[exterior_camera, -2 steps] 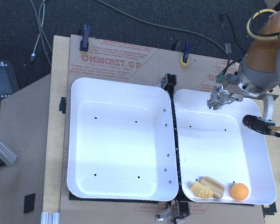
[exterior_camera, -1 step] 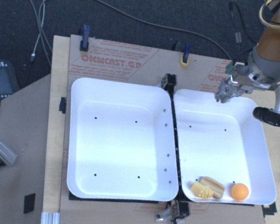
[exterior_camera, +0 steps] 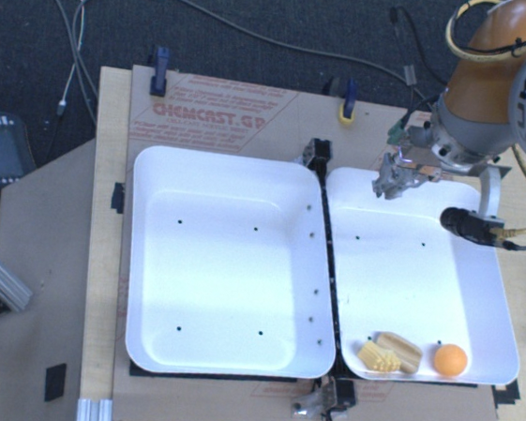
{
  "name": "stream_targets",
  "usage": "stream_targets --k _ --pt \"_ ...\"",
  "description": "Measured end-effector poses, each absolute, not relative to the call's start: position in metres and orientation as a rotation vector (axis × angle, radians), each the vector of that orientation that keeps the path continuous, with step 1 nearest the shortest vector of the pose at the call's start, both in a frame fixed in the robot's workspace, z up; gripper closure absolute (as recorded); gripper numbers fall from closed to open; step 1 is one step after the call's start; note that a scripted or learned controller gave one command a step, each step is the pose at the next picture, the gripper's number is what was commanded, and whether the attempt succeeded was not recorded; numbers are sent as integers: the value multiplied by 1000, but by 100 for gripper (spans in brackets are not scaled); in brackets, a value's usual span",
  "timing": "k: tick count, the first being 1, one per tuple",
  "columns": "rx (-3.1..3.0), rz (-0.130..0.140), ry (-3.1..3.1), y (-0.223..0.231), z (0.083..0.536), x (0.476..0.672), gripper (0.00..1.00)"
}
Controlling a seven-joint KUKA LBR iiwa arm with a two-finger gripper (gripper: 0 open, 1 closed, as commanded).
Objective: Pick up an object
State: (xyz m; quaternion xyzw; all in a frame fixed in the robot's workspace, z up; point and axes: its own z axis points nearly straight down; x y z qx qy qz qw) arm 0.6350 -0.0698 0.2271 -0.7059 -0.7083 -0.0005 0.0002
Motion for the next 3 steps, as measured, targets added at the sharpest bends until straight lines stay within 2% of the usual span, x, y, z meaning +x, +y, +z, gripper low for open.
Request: stream_targets --k 1,3 --pt "-2218 -2 -2224 -25 238 614 100" --pt "-2217 -1 -2225 74 245 560 100"
